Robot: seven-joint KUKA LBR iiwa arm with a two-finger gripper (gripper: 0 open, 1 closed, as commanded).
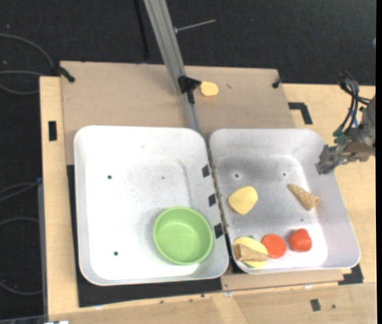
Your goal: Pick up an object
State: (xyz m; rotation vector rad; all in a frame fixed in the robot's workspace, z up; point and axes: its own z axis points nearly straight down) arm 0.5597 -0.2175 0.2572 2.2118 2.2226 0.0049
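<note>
The hand point(327, 162), grip state unclear, hovers just right of the cone point(303, 196).

Two shallow white bins counted, left bin point(96, 181) and right bin point(265, 147), one green bowl point(183, 235), two red round items point(274, 246) point(300, 240), two yellow lumps point(243, 200) point(209, 88), one tan cone-shaped piece point(304, 196), one yellow-and-tan item point(251, 252).

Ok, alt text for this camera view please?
The arm's claw hovers at the right bin's right edge, holding nothing visible. That bin contains five small food-like toys; the left bin holds a green bowl.
</note>
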